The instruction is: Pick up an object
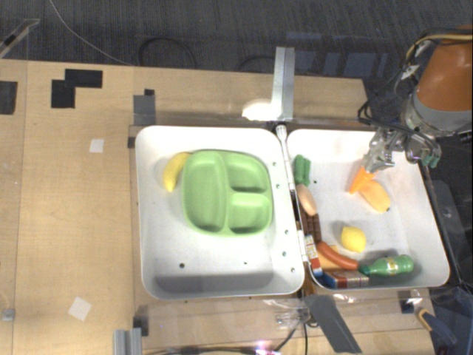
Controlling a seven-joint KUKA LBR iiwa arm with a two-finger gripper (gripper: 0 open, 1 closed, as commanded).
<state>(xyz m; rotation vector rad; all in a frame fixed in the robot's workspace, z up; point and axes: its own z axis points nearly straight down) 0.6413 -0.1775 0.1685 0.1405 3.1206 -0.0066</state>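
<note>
The orange toy (360,180) lies in the right bin (414,220), touching a yellow-orange piece (377,196) — not lifted, so the pick looks undone. The gripper (381,154) hangs just above it; open or closed, I cannot tell. A lemon (353,239) lies nearby.

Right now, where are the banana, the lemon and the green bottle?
banana (174,171), camera view, middle of its curved body.
lemon (353,239), camera view, its centre.
green bottle (392,266), camera view, its body.
</note>
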